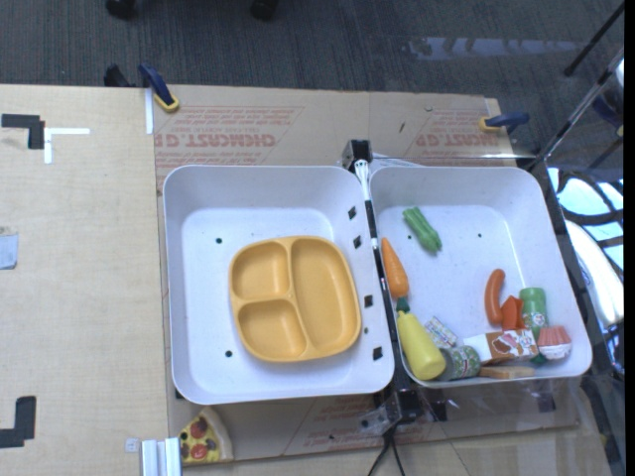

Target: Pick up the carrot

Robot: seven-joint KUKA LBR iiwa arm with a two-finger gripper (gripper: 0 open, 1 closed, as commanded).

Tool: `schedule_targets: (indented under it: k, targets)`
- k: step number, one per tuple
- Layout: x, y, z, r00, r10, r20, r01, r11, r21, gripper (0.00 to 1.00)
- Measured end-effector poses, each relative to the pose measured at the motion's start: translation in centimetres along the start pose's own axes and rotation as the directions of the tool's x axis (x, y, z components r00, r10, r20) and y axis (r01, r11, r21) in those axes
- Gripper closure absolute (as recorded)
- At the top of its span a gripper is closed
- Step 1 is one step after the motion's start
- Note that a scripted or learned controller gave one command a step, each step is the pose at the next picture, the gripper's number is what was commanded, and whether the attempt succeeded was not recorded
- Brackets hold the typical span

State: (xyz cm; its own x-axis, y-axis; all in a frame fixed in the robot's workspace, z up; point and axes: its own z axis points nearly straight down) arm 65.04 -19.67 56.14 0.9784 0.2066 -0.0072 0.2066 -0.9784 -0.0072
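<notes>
1. Where the two bins meet, the carrot (394, 270) lies against the right bin's (466, 181) left wall.
2. Below it sits a yellow bottle (419, 345).
3. The left bin (198, 206) holds a yellow plate (295, 297).

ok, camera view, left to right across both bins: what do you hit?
yellow divided plate → carrot → green pepper → orange sausage → green can. I've left out the cluttered pile at the near edge of the right bin.

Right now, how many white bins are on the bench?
2. The left bin holds a yellow divided plate; the right bin beside it holds the carrot and other toy food.
</notes>
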Motion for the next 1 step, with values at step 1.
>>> schedule_targets:
  k: [1]
  targets:
    - [0.18, -0.14, -0.78, 1.0, -0.006, 0.0, 0.006, 1.0, 0.002, 1.0]
